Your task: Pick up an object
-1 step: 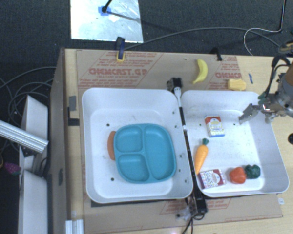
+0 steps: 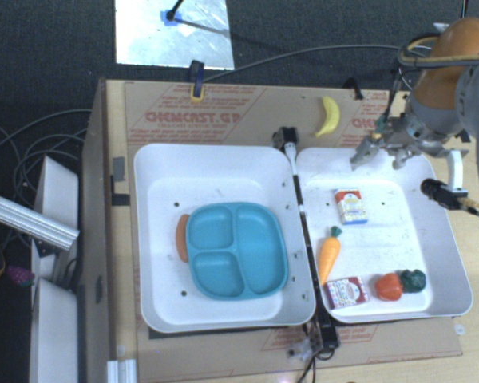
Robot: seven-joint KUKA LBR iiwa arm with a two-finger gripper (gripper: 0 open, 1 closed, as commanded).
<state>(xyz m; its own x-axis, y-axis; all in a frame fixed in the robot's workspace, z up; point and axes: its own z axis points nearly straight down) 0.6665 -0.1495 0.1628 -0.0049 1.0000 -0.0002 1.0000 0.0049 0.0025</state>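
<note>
Orange and pointed, a toy carrot (image 2: pixel 328 258) with a small green top lies in the right bin (image 2: pixel 443 238), close against the wall that it shares with the left bin (image 2: pixel 156 214); its green end points up the view and its tip points down. Above the carrot there is a small carton (image 2: pixel 350 207), white and red with an orange picture, lying flat. Below the carrot, in the near corner, a second small packet (image 2: pixel 346 293) in red and white lies a little tilted. Just beside this packet is a red tomato-like toy (image 2: pixel 388 287), and a dark green piece (image 2: pixel 413 280) is touching it on the right.

In the left bin a blue plate with three compartments (image 2: pixel 236 250) lies flat, and an orange sausage-like thing (image 2: pixel 180 238) shows at its left edge, partly under it.

On the table (image 2: pixel 223 110), behind the right bin, a yellow banana (image 2: pixel 330 116) lies alone.

The claw (image 2: pixel 382 155) hangs over the far edge of the right bin, well apart from all the toys. Its two fingers are spread apart and nothing is between them.
</note>
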